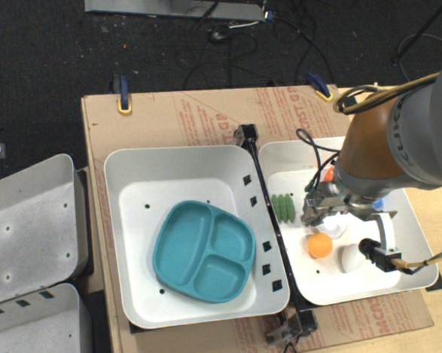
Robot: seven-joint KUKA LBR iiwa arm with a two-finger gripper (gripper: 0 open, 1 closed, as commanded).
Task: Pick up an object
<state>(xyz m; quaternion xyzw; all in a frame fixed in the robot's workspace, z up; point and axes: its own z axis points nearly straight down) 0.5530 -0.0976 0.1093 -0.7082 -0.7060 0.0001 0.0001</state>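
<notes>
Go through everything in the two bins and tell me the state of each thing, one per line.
Teal divided plate: lying flat, right side up, in the left bin.
Green ridged piece: resting near the right bin's left wall.
Orange ball: loose on the bin floor.
Gripper: low over the right bin.

My arm (422, 131) is a thick grey cylinder with a broad orange band (370, 143) above the wrist. Black cables loop along it. My pincer (317, 207) is dark grey metal, with a white bracket and black fitting beside it.
</notes>
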